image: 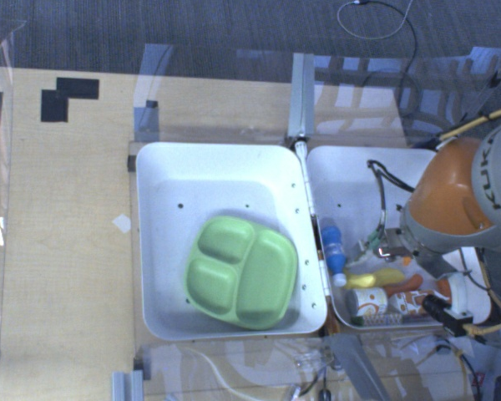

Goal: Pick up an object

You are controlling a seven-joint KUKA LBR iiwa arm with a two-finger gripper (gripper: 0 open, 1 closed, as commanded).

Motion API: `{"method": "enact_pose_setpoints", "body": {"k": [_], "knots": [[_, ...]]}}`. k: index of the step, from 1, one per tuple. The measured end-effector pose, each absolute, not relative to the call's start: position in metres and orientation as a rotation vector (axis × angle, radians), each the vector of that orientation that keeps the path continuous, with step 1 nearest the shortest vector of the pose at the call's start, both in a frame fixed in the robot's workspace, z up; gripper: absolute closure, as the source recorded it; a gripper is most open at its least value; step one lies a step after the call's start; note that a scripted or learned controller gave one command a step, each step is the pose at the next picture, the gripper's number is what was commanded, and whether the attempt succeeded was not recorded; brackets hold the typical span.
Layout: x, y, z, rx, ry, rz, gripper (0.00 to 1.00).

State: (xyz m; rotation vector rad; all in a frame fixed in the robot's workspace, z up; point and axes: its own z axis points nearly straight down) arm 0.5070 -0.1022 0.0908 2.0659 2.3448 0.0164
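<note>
The bench (58, 241) looks like pale wood — matt and smooth. Both white bins (159, 182) and the green divided tray (242, 271) look plastic — smooth, faintly glossy.

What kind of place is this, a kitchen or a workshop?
Most likely a robotics lab bench. A grey and orange robot arm reaches over two white bins, one holding a green divided plate, and a loose cable lies on the carpet.

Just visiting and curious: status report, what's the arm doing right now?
Tool low in right white bin. Blue plastic bottle, yellow banana-shaped toy beside it. Nothing seen held.
</note>
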Motion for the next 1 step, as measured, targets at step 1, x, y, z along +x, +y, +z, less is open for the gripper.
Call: {"method": "enact_pose_setpoints", "body": {"k": [1], "knots": [[0.5099, -0.1003, 0.1026, 2.060, 2.345, 0.025, 1.00]]}}
